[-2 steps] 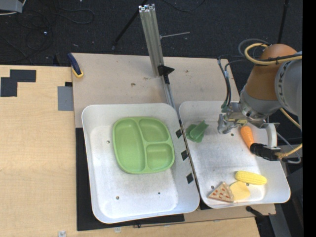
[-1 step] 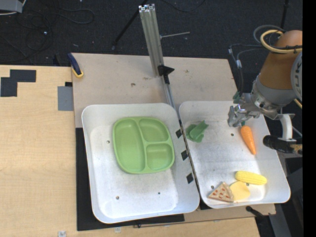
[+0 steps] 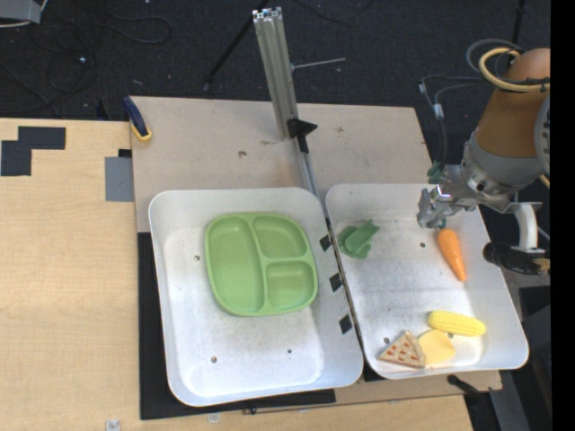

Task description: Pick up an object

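Counted one carrot, one corn cob, one green divided plate; gripper fingers' state unreadable, couldn't tell.

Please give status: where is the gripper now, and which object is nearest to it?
Gripper above right bin, far end. Carrot just beside it, lying flat, not gripped. Nothing blocking the carrot.

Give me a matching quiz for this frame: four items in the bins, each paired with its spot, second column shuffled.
Items:
1. green divided plate
2. carrot
3. corn cob
4. green toy

Places:
A. right bin, near its left wall
B. left bin
C. right bin, just below the gripper
D. right bin, near corner, beside the waffle slice

Pairs: 1-B, 2-C, 3-D, 4-A
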### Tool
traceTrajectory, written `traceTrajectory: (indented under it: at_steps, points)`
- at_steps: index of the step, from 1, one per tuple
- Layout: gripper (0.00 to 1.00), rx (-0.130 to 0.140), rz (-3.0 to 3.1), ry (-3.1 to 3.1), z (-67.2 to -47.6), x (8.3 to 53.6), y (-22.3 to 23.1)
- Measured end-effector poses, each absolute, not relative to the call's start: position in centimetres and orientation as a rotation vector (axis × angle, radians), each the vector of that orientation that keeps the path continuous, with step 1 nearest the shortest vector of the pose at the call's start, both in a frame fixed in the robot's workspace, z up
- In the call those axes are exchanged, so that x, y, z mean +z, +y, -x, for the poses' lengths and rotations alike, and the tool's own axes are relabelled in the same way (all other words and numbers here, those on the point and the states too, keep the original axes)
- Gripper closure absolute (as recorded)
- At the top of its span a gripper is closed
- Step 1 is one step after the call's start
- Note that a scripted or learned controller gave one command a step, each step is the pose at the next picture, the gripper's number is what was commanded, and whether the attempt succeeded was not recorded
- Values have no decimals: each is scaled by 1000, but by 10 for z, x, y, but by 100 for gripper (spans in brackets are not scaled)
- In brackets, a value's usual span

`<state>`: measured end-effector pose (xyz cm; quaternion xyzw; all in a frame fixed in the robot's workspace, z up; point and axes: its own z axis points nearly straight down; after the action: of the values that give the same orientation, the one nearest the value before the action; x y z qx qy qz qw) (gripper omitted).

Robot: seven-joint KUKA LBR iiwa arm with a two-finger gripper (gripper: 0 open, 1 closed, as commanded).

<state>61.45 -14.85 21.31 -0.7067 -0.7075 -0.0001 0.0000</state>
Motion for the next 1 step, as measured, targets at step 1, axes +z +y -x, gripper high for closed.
traceTrajectory:
  at_steps: [1]
  points:
    - [100,0,2215,-2225,-616,224,-98]
